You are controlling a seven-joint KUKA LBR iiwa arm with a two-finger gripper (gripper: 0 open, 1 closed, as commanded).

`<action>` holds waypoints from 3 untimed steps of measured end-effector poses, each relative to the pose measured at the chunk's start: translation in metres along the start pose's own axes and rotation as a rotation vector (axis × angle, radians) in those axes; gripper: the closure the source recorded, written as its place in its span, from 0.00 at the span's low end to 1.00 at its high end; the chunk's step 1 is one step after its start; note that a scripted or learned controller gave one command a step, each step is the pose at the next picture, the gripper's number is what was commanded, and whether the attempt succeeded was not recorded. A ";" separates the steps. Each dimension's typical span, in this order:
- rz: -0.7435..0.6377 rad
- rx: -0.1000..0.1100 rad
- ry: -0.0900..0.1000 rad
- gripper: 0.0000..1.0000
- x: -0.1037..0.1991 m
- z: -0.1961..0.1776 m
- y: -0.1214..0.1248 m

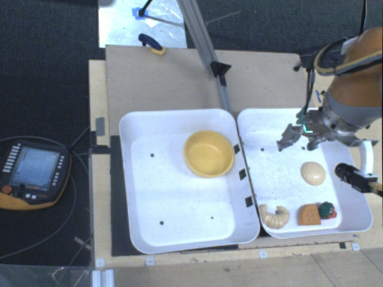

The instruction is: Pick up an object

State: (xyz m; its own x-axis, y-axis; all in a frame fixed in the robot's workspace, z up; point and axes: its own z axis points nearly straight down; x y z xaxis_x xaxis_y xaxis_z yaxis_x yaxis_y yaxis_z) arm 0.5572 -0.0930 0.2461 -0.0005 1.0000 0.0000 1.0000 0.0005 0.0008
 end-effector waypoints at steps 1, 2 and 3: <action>0.000 0.000 0.000 0.00 0.000 0.000 0.000; 0.001 0.003 0.000 0.00 0.000 0.044 -0.007; 0.000 0.005 0.000 0.00 0.002 0.106 -0.010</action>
State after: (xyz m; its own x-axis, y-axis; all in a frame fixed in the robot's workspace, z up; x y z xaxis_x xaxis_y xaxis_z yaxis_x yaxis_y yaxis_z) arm 0.5475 -0.0909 0.1404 -0.0001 1.0000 0.0004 1.0000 0.0001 -0.0045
